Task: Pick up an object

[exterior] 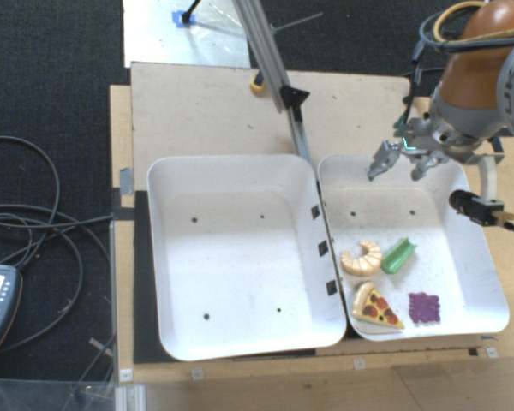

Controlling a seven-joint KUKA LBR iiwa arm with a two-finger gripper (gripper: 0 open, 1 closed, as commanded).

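I see my claw hanging over the far end of the right bin, its two fingers spread apart with nothing between them. Below it in the view, toward the bin's near end and well apart from it, lie the toys: a croissant touching a green pepper, then a pizza slice beside a purple grape bunch. The left bin sits off to the claw's side.

Both bins are plain white. Right one's got a tan croissant, green pepper-ish thing, purple bumpy lump (grapes maybe?), and a yellow pizza slice with red dots.
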